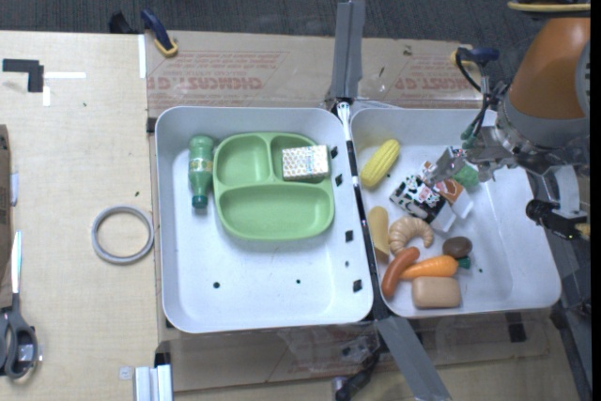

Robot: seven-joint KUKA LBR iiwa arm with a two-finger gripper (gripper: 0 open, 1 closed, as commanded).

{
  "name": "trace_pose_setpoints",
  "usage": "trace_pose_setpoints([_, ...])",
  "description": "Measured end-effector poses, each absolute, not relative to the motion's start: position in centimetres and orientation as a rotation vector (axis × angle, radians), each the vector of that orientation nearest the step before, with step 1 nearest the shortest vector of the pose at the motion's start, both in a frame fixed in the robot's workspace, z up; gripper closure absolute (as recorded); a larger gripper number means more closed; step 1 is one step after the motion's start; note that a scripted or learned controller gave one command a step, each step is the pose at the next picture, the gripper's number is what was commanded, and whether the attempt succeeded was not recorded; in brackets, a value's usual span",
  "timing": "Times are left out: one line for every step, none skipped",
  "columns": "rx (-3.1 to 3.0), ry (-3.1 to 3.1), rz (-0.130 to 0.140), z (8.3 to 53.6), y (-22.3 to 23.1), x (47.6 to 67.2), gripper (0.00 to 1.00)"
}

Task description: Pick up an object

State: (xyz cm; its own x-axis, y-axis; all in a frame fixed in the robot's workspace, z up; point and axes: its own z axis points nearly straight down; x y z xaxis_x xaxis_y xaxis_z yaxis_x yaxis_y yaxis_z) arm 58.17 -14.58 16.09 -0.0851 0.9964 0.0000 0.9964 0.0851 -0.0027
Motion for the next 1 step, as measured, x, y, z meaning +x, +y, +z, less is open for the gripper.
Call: trace_pose_setpoints([-2.068,-2.362,0.002,9.35,-20.39,52.77,0.00])
